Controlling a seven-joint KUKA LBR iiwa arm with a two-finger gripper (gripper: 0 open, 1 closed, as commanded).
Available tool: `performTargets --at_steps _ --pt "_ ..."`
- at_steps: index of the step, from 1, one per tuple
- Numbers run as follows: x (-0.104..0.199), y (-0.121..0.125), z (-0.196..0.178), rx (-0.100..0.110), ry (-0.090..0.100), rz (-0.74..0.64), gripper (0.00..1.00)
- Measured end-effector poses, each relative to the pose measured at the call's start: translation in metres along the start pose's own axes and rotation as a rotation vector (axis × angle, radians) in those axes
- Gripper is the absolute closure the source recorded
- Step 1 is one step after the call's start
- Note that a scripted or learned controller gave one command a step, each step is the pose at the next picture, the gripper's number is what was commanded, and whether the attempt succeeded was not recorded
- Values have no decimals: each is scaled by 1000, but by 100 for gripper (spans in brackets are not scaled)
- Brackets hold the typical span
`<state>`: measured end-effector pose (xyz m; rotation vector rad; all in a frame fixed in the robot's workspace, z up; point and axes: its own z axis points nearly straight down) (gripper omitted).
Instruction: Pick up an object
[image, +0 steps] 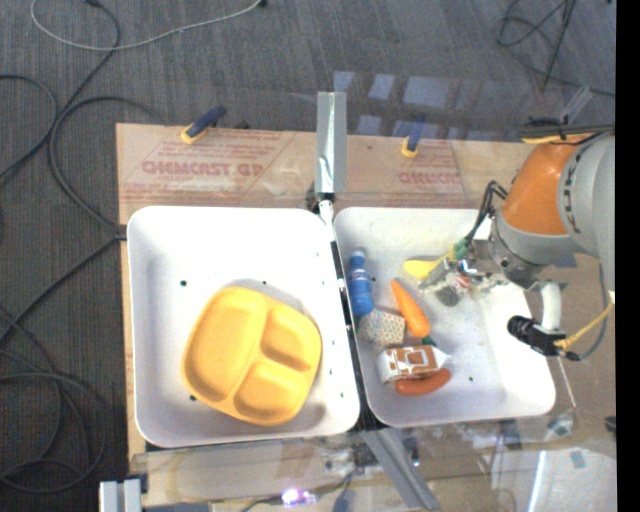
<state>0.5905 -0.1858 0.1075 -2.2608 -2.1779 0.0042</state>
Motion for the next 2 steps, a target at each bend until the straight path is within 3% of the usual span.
performTargets --at_steps 1,2 --pt "-17 34 17 -11 3 5 0" --pt "-18 36 6 -15 -2 3 100"
